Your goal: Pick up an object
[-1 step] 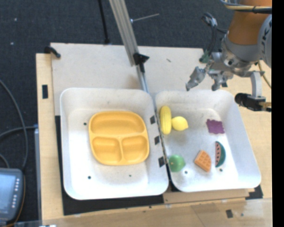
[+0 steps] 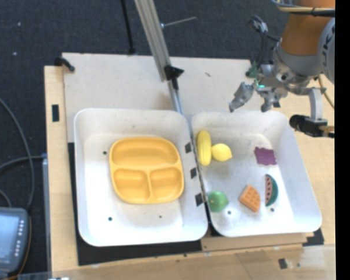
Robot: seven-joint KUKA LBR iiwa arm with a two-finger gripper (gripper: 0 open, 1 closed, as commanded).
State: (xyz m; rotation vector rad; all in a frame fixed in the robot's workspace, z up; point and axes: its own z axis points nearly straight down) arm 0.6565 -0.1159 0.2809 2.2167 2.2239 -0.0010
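Nearest the camera, 2 white bins are sitting side by side on the tabletop (image 2: 111, 80). The left bin (image 2: 87, 156) is holding a yellow divided tray (image 2: 146, 169) with 3 compartments. In the right bin (image 2: 297, 174), a green ball (image 2: 217, 200) is lying at the near left, an orange waffle piece (image 2: 251, 198) just right of it, and a watermelon slice (image 2: 270, 189) beside that. Farther back, a purple piece (image 2: 265, 155) is lying apart, while a banana (image 2: 204, 147) and a lemon (image 2: 221, 152) are touching by the divider. Beyond the bin's far rim, the gripper (image 2: 254, 98) is hanging with its 2 fingers spread, pinching nothing, well apart from every toy.
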